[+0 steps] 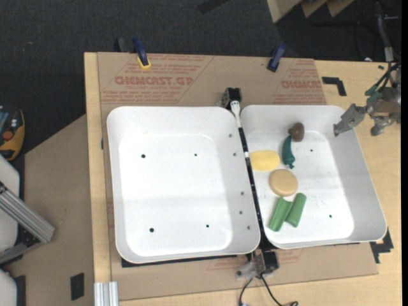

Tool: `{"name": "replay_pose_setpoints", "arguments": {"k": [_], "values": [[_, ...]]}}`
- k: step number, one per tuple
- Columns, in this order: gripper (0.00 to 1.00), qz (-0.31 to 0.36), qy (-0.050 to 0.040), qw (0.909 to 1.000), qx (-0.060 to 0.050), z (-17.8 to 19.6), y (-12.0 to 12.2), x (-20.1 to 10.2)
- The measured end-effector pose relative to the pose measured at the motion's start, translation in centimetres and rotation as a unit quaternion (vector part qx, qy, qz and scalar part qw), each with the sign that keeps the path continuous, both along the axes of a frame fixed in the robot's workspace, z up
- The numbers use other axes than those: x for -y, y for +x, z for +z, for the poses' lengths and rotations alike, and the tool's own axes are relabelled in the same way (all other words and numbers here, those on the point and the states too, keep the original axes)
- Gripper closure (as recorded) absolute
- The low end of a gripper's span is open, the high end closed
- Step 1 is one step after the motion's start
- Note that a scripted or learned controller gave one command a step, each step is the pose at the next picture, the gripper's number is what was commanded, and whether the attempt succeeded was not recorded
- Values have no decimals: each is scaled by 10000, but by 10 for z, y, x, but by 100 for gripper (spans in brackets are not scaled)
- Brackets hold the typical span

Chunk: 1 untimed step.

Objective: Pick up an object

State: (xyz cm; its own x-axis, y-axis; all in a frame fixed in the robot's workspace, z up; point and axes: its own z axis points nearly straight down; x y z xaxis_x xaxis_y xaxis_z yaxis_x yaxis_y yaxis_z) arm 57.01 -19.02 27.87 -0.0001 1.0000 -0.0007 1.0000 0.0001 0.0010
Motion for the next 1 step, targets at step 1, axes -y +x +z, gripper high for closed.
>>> {"name": "replay_pose_setpoints", "arguments": {"k": [1], "values": [[0, -27, -41, 10000, 82, 152, -68, 38]]}}
